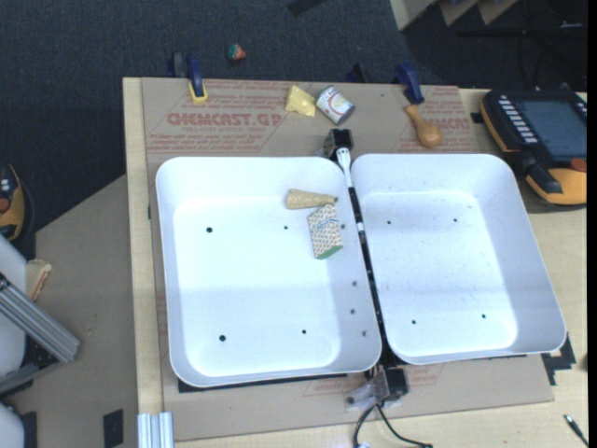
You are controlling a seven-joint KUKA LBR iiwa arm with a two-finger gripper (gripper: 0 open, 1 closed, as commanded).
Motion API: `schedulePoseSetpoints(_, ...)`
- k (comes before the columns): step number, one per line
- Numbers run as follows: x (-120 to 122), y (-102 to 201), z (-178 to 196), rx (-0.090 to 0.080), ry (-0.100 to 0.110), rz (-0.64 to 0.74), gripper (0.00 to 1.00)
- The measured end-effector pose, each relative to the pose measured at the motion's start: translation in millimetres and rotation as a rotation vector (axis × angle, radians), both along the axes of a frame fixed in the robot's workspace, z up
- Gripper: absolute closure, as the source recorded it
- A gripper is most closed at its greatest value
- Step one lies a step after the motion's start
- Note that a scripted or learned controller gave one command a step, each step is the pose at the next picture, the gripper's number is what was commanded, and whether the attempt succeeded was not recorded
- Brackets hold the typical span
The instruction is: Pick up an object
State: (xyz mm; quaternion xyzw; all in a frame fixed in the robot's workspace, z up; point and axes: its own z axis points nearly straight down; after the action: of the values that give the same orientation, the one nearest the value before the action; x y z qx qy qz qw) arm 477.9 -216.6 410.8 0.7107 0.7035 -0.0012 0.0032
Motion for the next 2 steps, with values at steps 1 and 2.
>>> schedulePoseSetpoints(1,-0.8,14.8,-149.5,0.012,0.017,0.01,1.0)
schedulePoseSetpoints(2,3.0,39.8,33.6,-0.001,-0.019,0.015,1.0)
